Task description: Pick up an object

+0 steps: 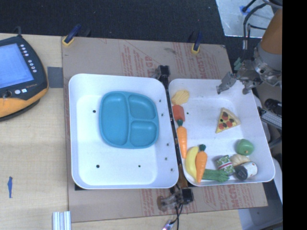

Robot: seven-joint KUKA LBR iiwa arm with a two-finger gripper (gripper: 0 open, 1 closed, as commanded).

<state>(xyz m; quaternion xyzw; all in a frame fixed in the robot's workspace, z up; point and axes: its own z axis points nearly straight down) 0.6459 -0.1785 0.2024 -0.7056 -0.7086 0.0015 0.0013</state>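
My gripper [236, 86] hangs over the far right corner of the right bin [256, 128], fingers spread open with nothing between them. Below it in the bin lies a pizza slice [226, 120]. Along the bin's left wall lie a yellow chip-like piece [180, 97], a red-orange piece [178, 113] and a carrot [182, 141]. At the near end sit a banana [191, 161], a second carrot [200, 162], a green apple [245, 147], a green vegetable [216, 175] and a small can [245, 170].
The left bin [81, 128] holds a blue divided plate [129, 119]. An orange-rimmed tablet pendant [17, 75] lies on the bench at far left. Clamps [71, 34] hold the cardboard sheet at its far edge.
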